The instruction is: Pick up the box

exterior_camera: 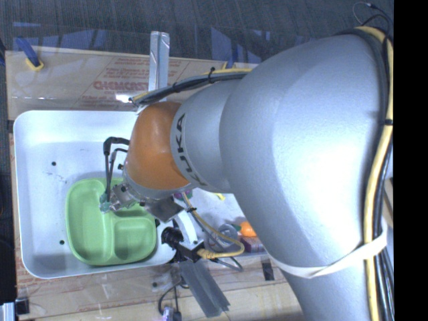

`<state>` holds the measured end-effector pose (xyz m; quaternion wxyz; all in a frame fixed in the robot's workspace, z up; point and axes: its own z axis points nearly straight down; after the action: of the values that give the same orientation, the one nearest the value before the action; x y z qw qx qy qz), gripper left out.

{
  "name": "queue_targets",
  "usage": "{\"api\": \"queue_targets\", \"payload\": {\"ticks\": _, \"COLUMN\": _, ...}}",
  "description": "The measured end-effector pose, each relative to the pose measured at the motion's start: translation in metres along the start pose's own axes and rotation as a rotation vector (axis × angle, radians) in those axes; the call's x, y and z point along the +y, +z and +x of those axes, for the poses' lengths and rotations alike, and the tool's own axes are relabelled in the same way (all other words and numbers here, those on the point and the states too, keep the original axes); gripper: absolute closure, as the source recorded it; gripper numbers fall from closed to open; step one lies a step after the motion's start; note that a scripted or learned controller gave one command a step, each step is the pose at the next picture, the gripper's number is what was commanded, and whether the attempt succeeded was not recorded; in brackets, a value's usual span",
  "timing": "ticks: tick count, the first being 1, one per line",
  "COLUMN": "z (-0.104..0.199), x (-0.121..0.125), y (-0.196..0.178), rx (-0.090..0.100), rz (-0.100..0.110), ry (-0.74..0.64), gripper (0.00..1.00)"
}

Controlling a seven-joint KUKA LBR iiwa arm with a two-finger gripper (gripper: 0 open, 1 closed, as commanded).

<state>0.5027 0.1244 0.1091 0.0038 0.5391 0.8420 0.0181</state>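
Light green plastic box (110, 229), shallow, rounded corners, split by a low ridge into compartments. It lies flat on the floor of the white shallow bin (40, 139), toward the bin's near edge, its long side running roughly along that edge. Bare white floor shows beyond the box on its far side and to its left; a few small dark specks mark that floor.

The gripper (114, 202) sits over the box's far right corner, at or just above the rim there. A dark cable loops up beside it. Whether it touches the box I cannot tell, and whether the tool is spread or pressed together I cannot tell either: the wrist hides it.

Directly above and to the right of the box, the orange band (157, 146) of the arm, then the big grey arm body (301, 152), which covers most of what lies to the right of the box. Yellow cabling runs along the arm's outer side.

Just right of the box's near corner, partly under the arm, a small orange object (247, 230) and a tangle of wires and dark fittings; too cluttered to name.

Beyond the bin's far rim from the box, a brown cardboard sheet (80, 79) with red print, and an upright grey metal post (159, 59).
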Motion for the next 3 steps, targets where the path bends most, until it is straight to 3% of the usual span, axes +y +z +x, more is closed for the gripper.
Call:
{"api": "queue_targets", "payload": {"ticks": 1, "z": -0.012, "x": -0.014, "y": 0.012, "rx": -0.012, "rz": 0.036, "ry": 0.019, "gripper": 0.00}}
{"api": "queue_targets", "payload": {"ticks": 2, "z": -0.098, "x": -0.049, "y": -0.085, "rx": -0.015, "rz": 0.035, "ry": 0.128, "gripper": 0.00}}
{"api": "queue_targets", "payload": {"ticks": 3, "z": -0.097, "x": -0.048, "y": -0.095, "rx": -0.015, "rz": 0.036, "ry": 0.123, "gripper": 1.00}}
